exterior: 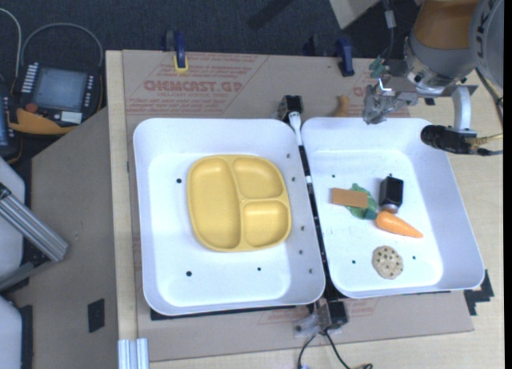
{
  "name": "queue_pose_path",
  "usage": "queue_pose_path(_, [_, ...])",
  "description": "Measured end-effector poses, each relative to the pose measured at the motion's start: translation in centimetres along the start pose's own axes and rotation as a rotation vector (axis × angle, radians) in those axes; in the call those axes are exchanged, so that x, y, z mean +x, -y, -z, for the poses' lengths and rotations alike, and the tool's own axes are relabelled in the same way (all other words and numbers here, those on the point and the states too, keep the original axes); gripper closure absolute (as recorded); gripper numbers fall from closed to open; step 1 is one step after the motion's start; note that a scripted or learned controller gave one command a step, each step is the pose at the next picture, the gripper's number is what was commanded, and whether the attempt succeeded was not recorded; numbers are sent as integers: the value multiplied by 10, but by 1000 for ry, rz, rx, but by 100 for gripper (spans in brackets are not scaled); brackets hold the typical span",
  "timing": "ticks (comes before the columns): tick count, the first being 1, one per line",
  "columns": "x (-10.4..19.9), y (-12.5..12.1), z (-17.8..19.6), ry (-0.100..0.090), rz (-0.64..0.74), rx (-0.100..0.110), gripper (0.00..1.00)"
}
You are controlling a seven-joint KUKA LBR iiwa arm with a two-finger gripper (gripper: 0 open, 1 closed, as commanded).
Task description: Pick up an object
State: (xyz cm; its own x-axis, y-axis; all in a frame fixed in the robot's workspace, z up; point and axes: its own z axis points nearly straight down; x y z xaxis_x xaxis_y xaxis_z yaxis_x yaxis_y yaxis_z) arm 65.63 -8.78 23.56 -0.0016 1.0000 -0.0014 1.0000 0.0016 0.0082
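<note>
The right bin holds four small things clustered toward its lower middle. A toy carrot, orange with a green leafy top, lies on its side pointing toward four o'clock. Touching its green end at ten o'clock is a flat brown slab, like a cracker. Just above the carrot, at twelve o'clock, sits a small black block. At six o'clock from the carrot, apart from it, lies a round speckled cookie.

The jaws hang at the bin's far rim, at twelve o'clock from the cluster and well apart from it. They hold nothing; how far open they stand cannot be told.

The left bin carries a yellow divided plate on the counter.
</note>
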Motion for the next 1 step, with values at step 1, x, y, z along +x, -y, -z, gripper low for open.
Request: queue_pose_path(1, [48,25,-11,-4,3,12,100])
